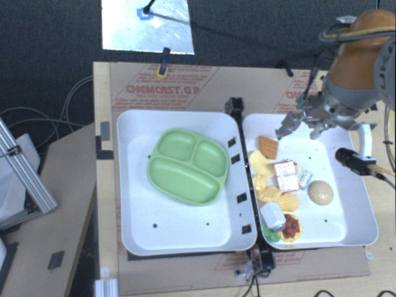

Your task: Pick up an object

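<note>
My gripper hangs over the far part of the right bin, its two grey fingers spread open with nothing between them. Just below and left of it lies an orange-brown slice. Nearer the front lie a yellow piece, a red and white box, a small blue-white packet, a beige ball, yellow crinkled chips, a grey-white block and a red berry-like item.
The left bin holds a green divided plate. A black divider with clips runs between the bins. A black cylinder sticks out over the right bin's far right side. The arm's orange band is above.
</note>
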Controlling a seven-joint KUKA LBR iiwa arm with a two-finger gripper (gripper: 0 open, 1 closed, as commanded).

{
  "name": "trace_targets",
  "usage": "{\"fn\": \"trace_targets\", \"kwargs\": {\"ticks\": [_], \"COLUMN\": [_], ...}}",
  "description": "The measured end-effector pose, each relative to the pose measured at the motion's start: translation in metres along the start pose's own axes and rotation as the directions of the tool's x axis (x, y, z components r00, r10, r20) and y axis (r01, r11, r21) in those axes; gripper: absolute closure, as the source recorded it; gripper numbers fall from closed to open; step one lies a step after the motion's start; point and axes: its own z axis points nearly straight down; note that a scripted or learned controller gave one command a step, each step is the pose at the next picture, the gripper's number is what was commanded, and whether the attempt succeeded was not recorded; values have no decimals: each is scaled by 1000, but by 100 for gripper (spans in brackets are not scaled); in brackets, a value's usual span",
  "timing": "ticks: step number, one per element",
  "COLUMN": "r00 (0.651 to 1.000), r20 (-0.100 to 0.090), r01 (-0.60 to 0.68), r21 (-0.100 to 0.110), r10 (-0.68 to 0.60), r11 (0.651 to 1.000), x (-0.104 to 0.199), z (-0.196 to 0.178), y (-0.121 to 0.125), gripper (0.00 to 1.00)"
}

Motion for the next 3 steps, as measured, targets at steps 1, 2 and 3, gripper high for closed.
{"fn": "trace_targets", "kwargs": {"ticks": [1, 2, 3], "r00": [1000, 1000, 1000], "r20": [1, 0, 0], "r01": [1, 0, -1], "r21": [-9, -7, -5], "r10": [-1, 0, 1], "r11": [1000, 1000, 1000], "x": [0, 7, -1], "z": [-4, 41, 100], "y": [2, -2, -3], "gripper": [0, 0, 0]}}
